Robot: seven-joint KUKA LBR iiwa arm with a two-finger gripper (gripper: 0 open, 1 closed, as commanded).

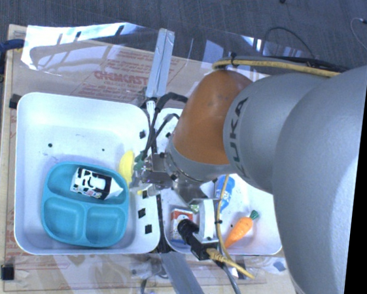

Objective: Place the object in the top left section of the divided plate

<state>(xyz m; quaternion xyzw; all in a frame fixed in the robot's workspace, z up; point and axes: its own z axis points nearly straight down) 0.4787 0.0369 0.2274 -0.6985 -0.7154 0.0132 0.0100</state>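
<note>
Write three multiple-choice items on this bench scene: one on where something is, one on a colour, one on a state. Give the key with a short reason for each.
1. Where is the black-and-white object?
A. In the top section of the divided plate
B. In the right bin
C. On the bench outside the bins

2. What colour is the divided plate?
A. Red
B. Blue
C. Green

3. How does the toy carrot lie?
A. Inside the divided plate
B. In the right bin, apart from the plate
C. On top of the black-and-white object

Key: 1 A, since the black-and-white object rests within the plate's top section in the left bin. 2 B, as the plate is plainly light blue against the white bin. 3 B, because the orange carrot with its green top lies in the right bin, beside the arm.
</note>
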